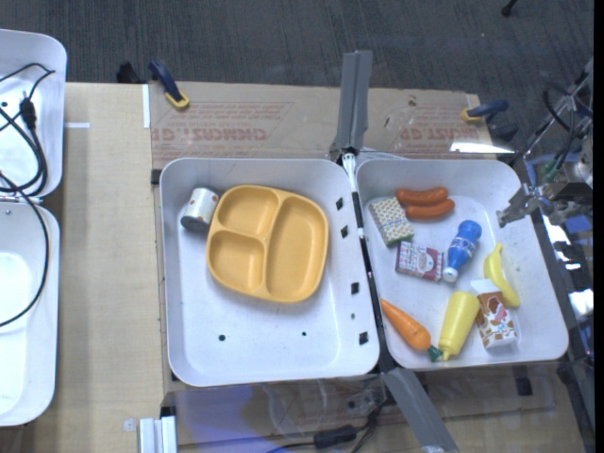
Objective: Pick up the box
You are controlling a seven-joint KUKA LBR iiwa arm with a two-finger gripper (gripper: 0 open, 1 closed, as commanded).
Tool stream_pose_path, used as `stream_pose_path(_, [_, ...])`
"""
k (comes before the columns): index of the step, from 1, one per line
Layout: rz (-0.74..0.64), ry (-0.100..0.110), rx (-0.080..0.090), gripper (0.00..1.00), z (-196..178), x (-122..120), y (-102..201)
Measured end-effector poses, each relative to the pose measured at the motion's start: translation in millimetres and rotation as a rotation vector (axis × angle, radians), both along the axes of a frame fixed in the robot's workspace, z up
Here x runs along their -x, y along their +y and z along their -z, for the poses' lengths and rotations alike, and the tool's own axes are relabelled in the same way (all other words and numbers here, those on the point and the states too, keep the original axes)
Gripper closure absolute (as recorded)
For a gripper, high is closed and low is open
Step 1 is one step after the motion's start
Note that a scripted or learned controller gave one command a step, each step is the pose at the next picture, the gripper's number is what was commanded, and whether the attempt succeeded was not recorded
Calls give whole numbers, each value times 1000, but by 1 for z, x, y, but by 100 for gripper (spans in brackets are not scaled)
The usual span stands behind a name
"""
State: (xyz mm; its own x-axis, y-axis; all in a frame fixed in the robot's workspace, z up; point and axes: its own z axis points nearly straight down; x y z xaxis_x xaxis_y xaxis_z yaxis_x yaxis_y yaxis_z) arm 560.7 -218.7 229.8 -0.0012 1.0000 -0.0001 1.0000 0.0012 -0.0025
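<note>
Clutter is the trouble in the right bin (538, 347). The claw (525, 202) hangs at that bin's far right rim, up above the things, and whether it is released or clenched I cannot tell from where I stand; nothing is visibly in it. The box (420, 261), small and pink-red, lies flat well to the claw's left and a little nearer the front, roughly mid-bin. A blue bottle (461, 247) sits just beside it on the claw's side, seemingly touching its edge, and a checked sponge (390, 220) lies close on its far side, with two sausages (427, 203) behind. Nearer the front are a carrot (407, 324), a yellow bottle (457, 323), a banana (500, 278) and a carton (496, 320), which is also box-shaped. I'd guess the reach has not begun. The risks, as I see them: the claw coming down on the bottle and rolling it, or nudging the box askew; closing on a flat, low thing and sliding off; or going for the carton instead. The left bin (189, 347), with a yellow tray (268, 243) and a can (199, 209), is far from it all.
</note>
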Motion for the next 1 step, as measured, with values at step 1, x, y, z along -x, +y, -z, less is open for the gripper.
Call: stream_pose_path(1, [-260, -1, 0, 0, 87, -66, 87])
